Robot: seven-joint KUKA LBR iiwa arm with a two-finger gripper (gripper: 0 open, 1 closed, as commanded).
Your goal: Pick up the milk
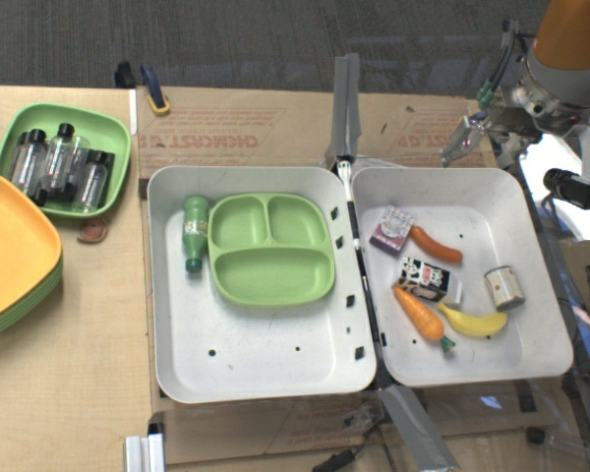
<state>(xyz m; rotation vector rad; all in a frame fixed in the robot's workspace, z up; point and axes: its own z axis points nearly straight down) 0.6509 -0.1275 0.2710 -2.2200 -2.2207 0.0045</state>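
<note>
From the overhead camera, the milk carton [424, 279], a small box with black and white cow patches, is lying flat in the right bin [531, 226], near its middle. Its long side is running roughly left to right, tipped slightly down toward the right. The gripper [469, 136] is hanging above the cardboard just beyond the bin's far rim, well apart from the carton, so the carton is sitting down-frame and a little left of it. The fingers are looking narrow and are holding nothing.

Room is tight: a carrot [418, 314] is touching the carton's near edge, a sausage [437, 245] is lying just beyond its far edge, and a banana [474, 321] is resting near the right end. A top-down approach is probably leaving the short ends freest.
</note>
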